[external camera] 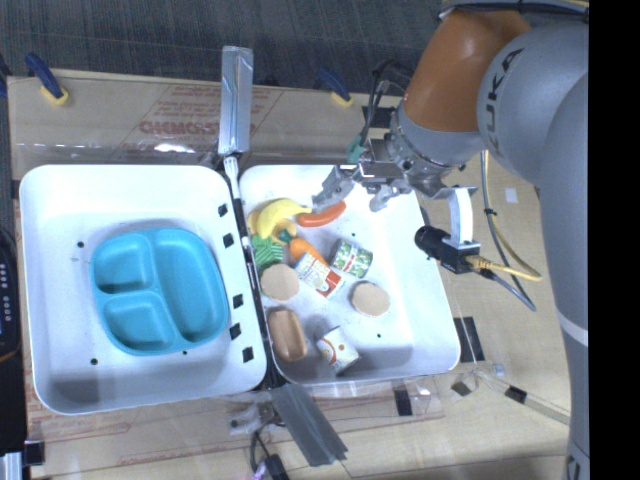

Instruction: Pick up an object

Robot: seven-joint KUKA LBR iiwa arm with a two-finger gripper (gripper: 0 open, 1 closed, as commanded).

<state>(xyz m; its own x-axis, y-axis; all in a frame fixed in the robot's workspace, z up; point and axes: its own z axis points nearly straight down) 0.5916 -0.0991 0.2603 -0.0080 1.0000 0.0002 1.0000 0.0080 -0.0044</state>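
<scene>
One red sausage (322, 214) sits clamped between gripper (330, 196) fingers, bin's (425, 298) twelve o'clock; we judge slow vertical lift best.

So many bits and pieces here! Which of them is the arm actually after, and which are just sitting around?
Part of the job:
- gripper, low over the right bin
- red sausage right by its tip
- banana, small can, carton, two round cookies, bread roll, cup: any could be picked

Lying about:
- left bin
- blue divided tray
</scene>
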